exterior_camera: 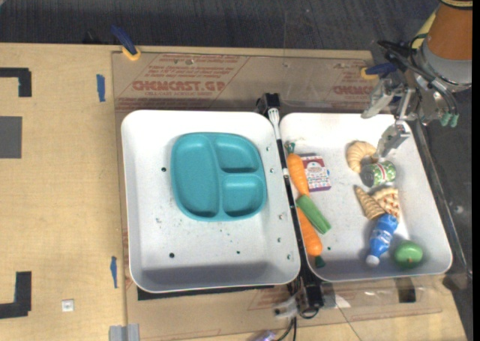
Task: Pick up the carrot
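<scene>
Now, carrot (298, 173): it lies lengthwise against the left wall of the right bin (439, 216), at centre-right of the frame, leafy end towards the top. A second orange piece (310, 236), partly under a green pod (316, 214), sits just below it; you cannot tell whether that is another carrot.
Handling: judge it a light, stiff toy, smooth-skinned and tapered, so likely to slide out of a loose pinch. It looks unlikely to break.
Where to hold: take it across the thick middle, closing crosswise to its length. The wall touching its left side leaves little room there.
Neighbours: a small printed card (318, 174) lies just to its right and could get caught up.
Claw (390, 128): it hangs over the bin's upper right corner, well apart from the carrot, near a tan pastry (360, 154). You cannot tell whether it is apart or together; nothing shows in its grip.
</scene>
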You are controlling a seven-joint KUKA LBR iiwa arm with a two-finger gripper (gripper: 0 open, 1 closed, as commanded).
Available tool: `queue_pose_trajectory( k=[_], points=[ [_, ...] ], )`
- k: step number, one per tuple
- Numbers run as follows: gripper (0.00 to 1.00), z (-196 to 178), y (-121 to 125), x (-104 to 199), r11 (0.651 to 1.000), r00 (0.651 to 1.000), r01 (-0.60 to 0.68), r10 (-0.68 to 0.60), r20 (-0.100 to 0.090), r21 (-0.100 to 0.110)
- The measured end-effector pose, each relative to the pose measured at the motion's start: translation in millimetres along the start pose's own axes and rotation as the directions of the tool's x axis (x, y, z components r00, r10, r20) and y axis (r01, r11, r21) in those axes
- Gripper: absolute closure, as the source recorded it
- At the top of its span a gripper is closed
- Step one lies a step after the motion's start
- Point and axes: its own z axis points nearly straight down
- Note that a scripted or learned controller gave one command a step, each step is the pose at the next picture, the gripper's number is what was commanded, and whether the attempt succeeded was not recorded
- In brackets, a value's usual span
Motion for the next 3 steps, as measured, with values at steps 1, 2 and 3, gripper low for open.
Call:
queue_pose_trajectory(
  k=[1,2,3],
  points=[
    [0.00,139,49,18,1.000,1.000,-0.024,0.024,0.007,0.001],
    [0.00,152,35,21,0.928,0.928,-0.374,0.374,0.006,0.007],
    [0.00,153,53,-6,0.713,0.713,-0.701,0.701,0.004,-0.002]
  ],
)
